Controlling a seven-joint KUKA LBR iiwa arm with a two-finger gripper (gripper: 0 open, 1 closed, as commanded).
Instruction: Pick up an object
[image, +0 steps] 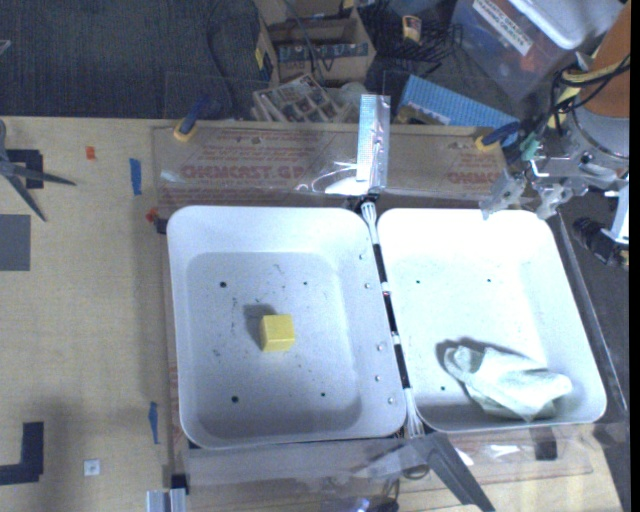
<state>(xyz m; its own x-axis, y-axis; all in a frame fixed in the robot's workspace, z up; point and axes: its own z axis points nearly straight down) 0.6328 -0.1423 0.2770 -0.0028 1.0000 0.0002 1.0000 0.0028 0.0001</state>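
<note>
Cloth: we log one crumpled white cloth (510, 384) in the right bin (560, 260), lying near that bin's front edge and toward its front right corner; one fold reaches left toward the middle of the front edge.
Block: we count one small yellow block (278, 332) in the left bin (190, 250), resting on the floor a little left of the bin's centre, well apart from every wall.
Left bin: we note a shallow white tray with dark specks and a few small holes across its floor.
Right bin: we note a matching white tray, its left rim just beside the left bin's right rim.
Bench: we see a pale wooden bench (80, 300) carrying both bins, with bits of blue tape near its left side.
Sheet: we record a clear plastic sheet (260, 160) with red lettering along the far edges of both bins.
Gripper: we place the gripper (525, 190) over the far right corner of the right bin, raised above the rim; we cannot tell its state from this view, and we see nothing held in it.
</note>
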